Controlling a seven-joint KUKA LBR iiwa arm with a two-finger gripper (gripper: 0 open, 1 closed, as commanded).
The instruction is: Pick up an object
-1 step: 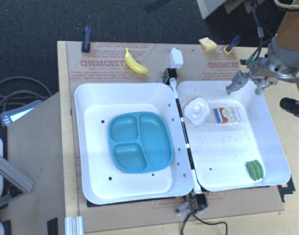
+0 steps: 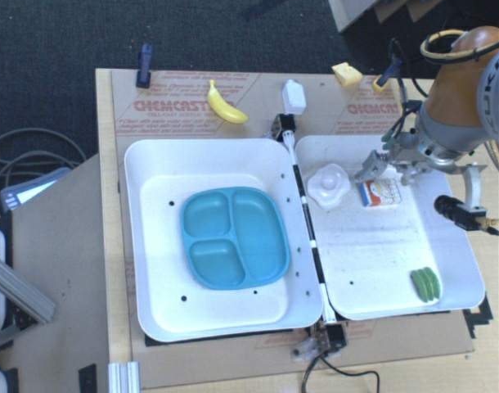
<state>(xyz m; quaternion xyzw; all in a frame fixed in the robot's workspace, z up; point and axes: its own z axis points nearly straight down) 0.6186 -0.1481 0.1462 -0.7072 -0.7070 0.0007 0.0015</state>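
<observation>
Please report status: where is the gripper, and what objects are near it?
Gripper low over right bin, above small red-and-white box. White cup-like object beside box. Green object far off, near front corner.

Two white bins [image 2: 151, 219], one blue tray [image 2: 233, 237], one white cup [image 2: 327, 185], one small box [image 2: 383, 193], one green thing [image 2: 425, 285], one banana [image 2: 223, 105], one yellow block [image 2: 346, 74]
</observation>
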